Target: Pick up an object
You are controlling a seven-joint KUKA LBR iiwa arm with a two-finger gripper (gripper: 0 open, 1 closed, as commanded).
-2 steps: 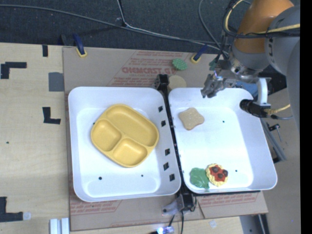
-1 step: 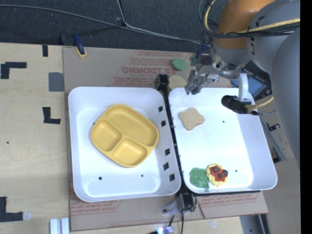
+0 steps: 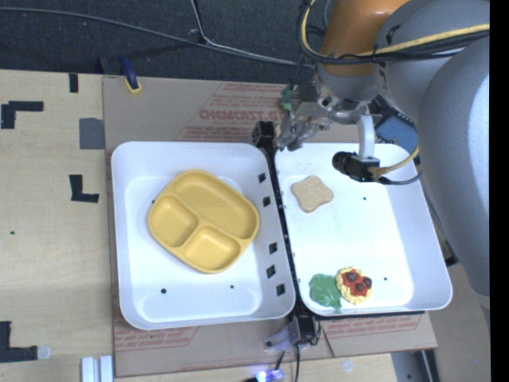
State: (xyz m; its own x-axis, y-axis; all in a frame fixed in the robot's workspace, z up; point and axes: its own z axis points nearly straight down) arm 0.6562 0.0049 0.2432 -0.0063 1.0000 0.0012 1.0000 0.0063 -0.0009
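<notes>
A tan, toast-shaped piece lies flat on the floor of the right bin, in its upper left part, close to the wall that divides the two bins. The gripper hangs above and a little to the left of it, over the bin's top left corner near the divider, apart from the toast and touching nothing that can be made out. Whether the gripper is spread or pressed together cannot be told, since its tip is a dark tangle of metal seen from above.

At the bottom of the same bin sit a green leaf-like toy and, touching its right side, a small yellow piece with red spots. The grey arm with its orange band reaches in from the right.

The left bin holds a yellow divided plate with three compartments, lying near its middle.
</notes>
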